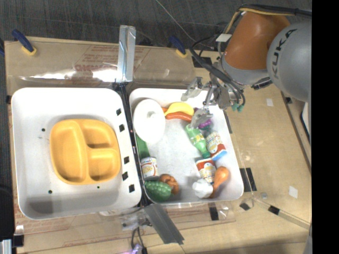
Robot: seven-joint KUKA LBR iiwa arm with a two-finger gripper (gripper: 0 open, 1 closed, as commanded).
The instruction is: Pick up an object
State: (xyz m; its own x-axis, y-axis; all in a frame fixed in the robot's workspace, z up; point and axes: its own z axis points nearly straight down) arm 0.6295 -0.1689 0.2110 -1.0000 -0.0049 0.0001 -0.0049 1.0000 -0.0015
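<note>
"KUKA" reads on the grey arm [288, 46], whose fingers [204, 115] hang over the right bin [175, 165], grip unclear.

From my seat the two bins [175, 136] look like smooth white plastic, faintly matt, with a soft sheen on the rims. The yellow divided tray [85, 151] in the left one is plastic too — matt, evenly coloured. The white disc [149, 120] reads as smooth plastic. The toy foods — banana [179, 110], carrot [220, 177], green corn cob [158, 189] — have a glossy moulded look, the cob knobbly. The small cans [149, 168] carry printed paper-like labels. The bench [275, 157] looks like pale bare wood, dull. A strip [126, 54] between the bins shines like metal. The arm [288, 41] is satin grey, its orange band [251, 41] glossy.
</note>
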